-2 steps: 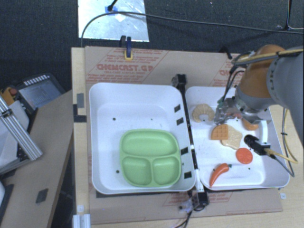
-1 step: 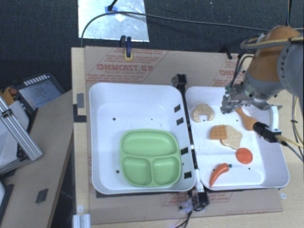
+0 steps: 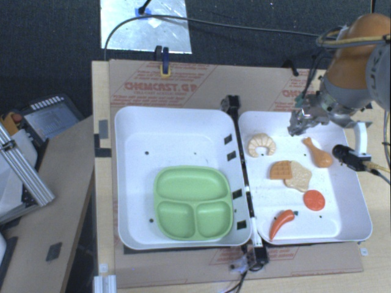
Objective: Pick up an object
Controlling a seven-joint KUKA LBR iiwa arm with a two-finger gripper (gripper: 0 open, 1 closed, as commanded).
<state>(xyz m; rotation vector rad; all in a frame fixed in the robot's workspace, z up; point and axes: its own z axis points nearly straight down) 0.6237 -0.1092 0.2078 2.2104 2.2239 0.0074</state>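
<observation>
The pincer hangs over the right bin's far edge; its state cannot be told. Nearest targets: croissant and drumstick, near that edge. Risk: descending between them grips nothing, or strikes the bin wall.

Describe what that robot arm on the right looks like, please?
The grey metal robot arm carries a broad, rounded orange band above its wrist. Thin yellow and black cables loop across the band. At its tip sits a small, dark grey two-finger gripper. A white bracket with a black cylindrical part hangs beside it.
</observation>
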